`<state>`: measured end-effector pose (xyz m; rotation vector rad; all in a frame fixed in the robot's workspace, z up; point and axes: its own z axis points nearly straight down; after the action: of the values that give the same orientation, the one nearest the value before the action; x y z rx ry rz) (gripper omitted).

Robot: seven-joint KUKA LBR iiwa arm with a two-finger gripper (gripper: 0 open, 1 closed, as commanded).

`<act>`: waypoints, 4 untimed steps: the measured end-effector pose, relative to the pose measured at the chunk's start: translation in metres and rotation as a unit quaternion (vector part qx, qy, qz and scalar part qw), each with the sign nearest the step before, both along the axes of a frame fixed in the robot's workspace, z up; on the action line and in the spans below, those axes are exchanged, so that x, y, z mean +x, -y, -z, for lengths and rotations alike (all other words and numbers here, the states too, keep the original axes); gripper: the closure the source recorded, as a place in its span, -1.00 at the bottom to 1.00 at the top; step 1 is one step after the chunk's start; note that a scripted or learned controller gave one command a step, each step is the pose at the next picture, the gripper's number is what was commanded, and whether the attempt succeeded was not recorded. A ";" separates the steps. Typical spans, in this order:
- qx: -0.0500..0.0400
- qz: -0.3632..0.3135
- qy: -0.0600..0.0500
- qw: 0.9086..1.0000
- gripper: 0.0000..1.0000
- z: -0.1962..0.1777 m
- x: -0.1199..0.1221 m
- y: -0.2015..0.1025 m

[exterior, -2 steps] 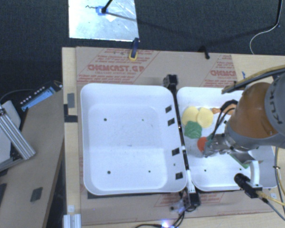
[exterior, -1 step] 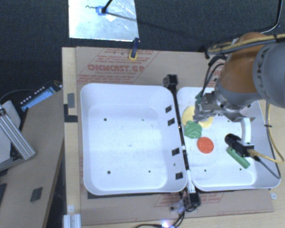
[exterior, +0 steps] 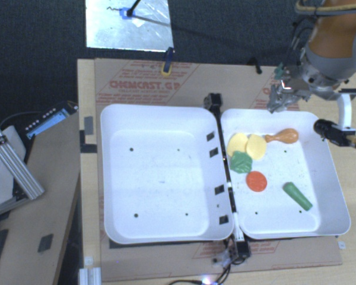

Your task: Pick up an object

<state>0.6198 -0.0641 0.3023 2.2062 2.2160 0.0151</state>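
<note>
My hand [exterior: 279, 100] hung above the far edge of the right bin [exterior: 329, 159], near its back rim and well above the floor of the bin. Nothing was visible between the fingers; whether they stood wide or narrow I could not tell at this slant and size.

All candidate objects lay on the floor of the right bin. A wooden-looking orange-brown piece [exterior: 281, 136] lay nearest the hand, toward the back. Just beside it were two pale yellow pieces [exterior: 247, 144], touching or overlapping each other, with a green leafy piece [exterior: 241, 162] touching their near edge. A red-orange round piece [exterior: 256, 181] sat just in front of the green one. A green elongated piece [exterior: 298, 196] lay apart from the cluster, toward the front right of the bin. The left bin [exterior: 160, 171] carried no pieces.

Judgement on progress: the pick was not yet made. No object was lifted and none was in contact with the hand. What remained was the whole of it: choose a piece, descend into the bin, close on it and raise it. The orange-brown piece looked the closest option; the clustered yellow and green pieces looked harder to separate.
</note>
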 end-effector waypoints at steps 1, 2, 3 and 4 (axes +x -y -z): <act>0.000 0.002 -0.003 1.000 1.00 -0.085 -0.003 0.022; 0.000 0.002 -0.003 1.000 1.00 -0.160 -0.005 0.047; 0.000 0.000 -0.003 1.000 1.00 -0.215 0.019 0.058; 0.000 0.004 -0.007 1.000 1.00 -0.184 0.030 0.147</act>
<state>0.6500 -0.2114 0.4866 2.2234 2.2137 -0.0014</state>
